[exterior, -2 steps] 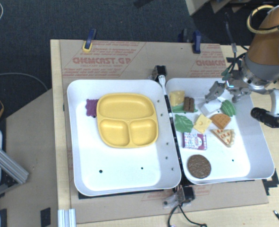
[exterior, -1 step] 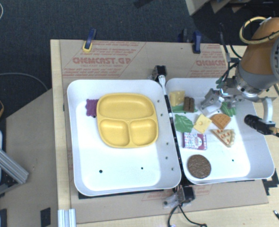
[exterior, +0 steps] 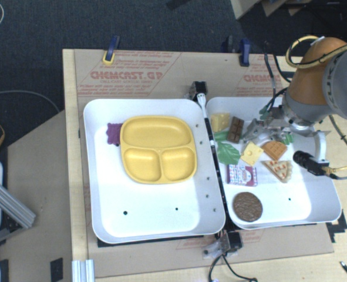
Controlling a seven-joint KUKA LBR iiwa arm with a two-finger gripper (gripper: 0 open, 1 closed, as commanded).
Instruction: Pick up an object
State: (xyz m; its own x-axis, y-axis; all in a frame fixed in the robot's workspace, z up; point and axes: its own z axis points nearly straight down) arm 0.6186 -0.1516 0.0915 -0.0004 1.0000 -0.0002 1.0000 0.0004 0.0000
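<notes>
The gripper (exterior: 266,128) sits low in the right bin (exterior: 323,207), over a cluster of toy food near the bin's far side. Its metal fingers are lost among wrist hardware and cables, so how wide they stand, and whether anything is between them, cannot be told.

Just under and beside it lie a yellow cheese wedge (exterior: 251,154), flat and angular with its long axis running from near-left to far-right, and a cracker (exterior: 274,150) — orange-brown, square, grainy. Nearer the camera is a pizza slice (exterior: 280,170), a tan triangle with red specks, its tip pointing to the near right. To the left of the gripper a chocolate bar (exterior: 236,129), dark brown and oblong, lies with its long axis roughly up the view, touching a pale cheese block (exterior: 221,122). A green leaf (exterior: 228,153), smooth and glossy, lies by the bin's left wall. Nearer still is a small packet (exterior: 242,174), white and maroon, rectangular, and then a round brown cookie (exterior: 247,206), matte and pitted.

The left bin (exterior: 155,222) holds a yellow plate (exterior: 159,148) — smooth plastic, rounded rectangle, three compartments, its long axis across the view — with a purple scrap (exterior: 114,133) touching its left edge.

Both bins rest on a brown board (exterior: 76,98) with red print
</notes>
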